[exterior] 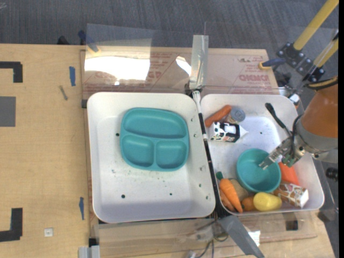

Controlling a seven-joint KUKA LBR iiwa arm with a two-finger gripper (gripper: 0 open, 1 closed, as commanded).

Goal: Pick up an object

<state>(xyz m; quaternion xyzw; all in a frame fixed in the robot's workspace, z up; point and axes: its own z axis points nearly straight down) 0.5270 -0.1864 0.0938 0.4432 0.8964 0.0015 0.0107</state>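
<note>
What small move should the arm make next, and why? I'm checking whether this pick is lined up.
Probably lower a little: the gripper sits over the teal bowl in the right bin, near its rim, with nothing visibly between its fingers.

Right bin (252, 100): around teal bowl (257, 172), carrots (230, 193), lemon (267, 201) and carton (294, 194) crowd its near side. Open floor beyond bowl, before cow toy (224, 131). Black utensil (277, 119) far-right.
</note>
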